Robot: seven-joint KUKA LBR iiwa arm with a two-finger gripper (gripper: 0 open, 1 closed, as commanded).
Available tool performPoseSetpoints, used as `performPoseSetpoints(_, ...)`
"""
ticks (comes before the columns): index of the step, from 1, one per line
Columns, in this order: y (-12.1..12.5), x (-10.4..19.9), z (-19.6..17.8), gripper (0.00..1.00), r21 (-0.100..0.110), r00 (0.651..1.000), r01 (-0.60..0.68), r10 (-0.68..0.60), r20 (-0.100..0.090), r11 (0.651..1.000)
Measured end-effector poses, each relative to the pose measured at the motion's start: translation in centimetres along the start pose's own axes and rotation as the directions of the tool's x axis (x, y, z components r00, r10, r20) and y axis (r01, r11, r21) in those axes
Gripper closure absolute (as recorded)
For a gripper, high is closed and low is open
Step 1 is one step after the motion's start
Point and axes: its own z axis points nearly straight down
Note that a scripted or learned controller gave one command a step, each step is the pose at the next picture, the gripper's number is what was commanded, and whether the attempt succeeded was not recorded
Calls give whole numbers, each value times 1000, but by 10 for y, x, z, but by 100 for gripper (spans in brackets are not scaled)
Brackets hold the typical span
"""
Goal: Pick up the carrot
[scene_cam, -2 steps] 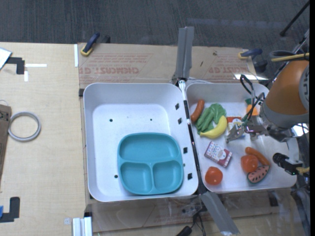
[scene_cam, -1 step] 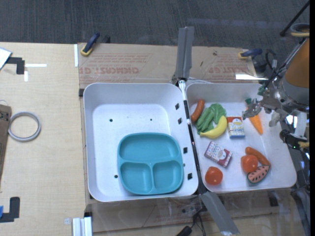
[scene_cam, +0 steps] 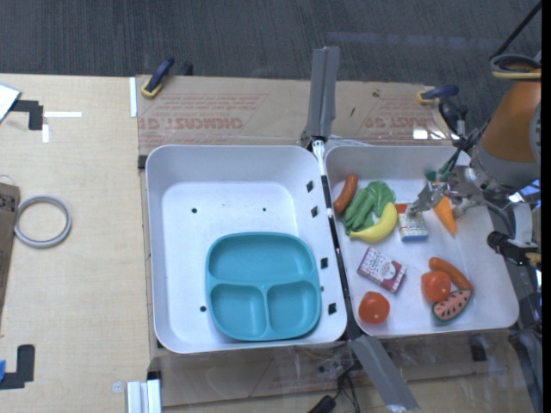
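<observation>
The carrot (scene_cam: 446, 217), a short orange cone pointing toward the front, lies in the right bin (scene_cam: 491, 315) near its back right part. My gripper (scene_cam: 442, 200) hangs right over the carrot's thick end. Its fingers are open, one (scene_cam: 422, 201) to the left of the carrot and the other to its right. They straddle the carrot's top without closing on it. The grey arm with its orange band (scene_cam: 515, 124) comes in from the right edge.
Also in the right bin are a small white box (scene_cam: 413, 227) just left of the carrot, a banana (scene_cam: 380, 225), green pods (scene_cam: 368, 203), a red sausage (scene_cam: 345, 194), a red carton (scene_cam: 380, 269), a tomato (scene_cam: 374, 307), another sausage (scene_cam: 450, 272) and a watermelon slice (scene_cam: 453, 305). The left bin (scene_cam: 172, 196) holds a teal divided plate (scene_cam: 263, 286).
</observation>
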Motion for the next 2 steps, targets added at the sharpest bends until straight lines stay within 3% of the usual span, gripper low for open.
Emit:
performPoseSetpoints(1, 2, -1, -9, 100, -7, 1000, 1, -1, 5, 1000)
performPoseSetpoints(2, 17, 63, -116, 100, 6, 1000, 12, -12, 6, 1000)
